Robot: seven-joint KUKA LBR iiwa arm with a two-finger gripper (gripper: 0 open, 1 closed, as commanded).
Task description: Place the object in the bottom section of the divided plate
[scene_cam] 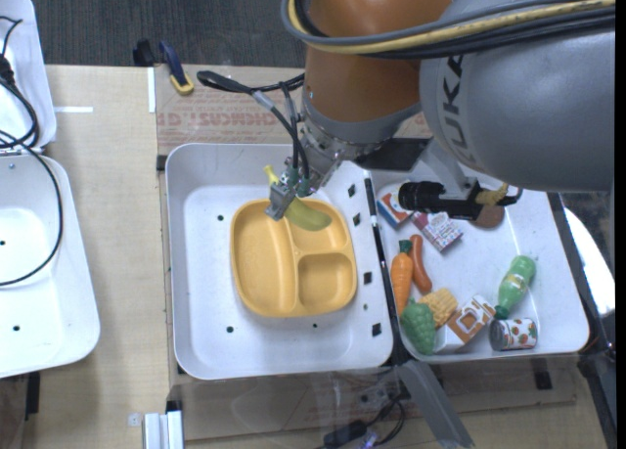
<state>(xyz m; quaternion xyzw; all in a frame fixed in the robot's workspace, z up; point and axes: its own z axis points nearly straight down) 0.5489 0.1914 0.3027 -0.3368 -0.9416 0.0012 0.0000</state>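
- The grey arm's claw (284,198) hangs over the far rim of the yellow divided plate (259,266). Whether it is open or closed cannot be told from this angle.
- A curved yellow-green object (312,216) lies in the plate's far right section, just beside the claw's tip. It cannot be told whether the claw grips it.
- The plate's near right section and its large left section hold nothing.
- The plate sits in a white bin (196,271) on the bench.
- Right of the plate, a second bin (559,271) carries toy food: a carrot (401,281), a corn cob (440,305), a green bottle (516,281) and a small can (514,334).
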